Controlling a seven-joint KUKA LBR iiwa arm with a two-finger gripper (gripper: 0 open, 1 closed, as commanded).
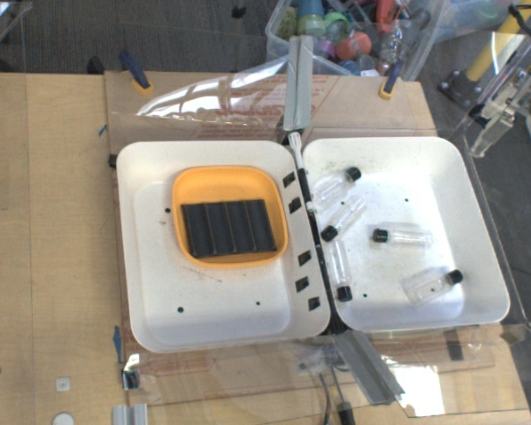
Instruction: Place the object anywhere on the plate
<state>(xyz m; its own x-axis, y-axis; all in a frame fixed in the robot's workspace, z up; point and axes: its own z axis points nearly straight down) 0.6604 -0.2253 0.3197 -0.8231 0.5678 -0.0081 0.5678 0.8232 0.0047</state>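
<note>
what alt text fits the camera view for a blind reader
An orange plate holding a black ridged block sits in the left white bin. The right white bin holds several clear vials with black caps.

A glossy orange square plate (229,184) is showing a dark ribbed rectangular block (227,227) at its centre. Right of the plate, clear plastic vials (402,235) with black caps are lying in a white bin (478,193).

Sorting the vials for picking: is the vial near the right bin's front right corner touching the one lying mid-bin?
Apart. The camera view shows bare white bin floor between the corner vial and the mid-bin vial.
</note>
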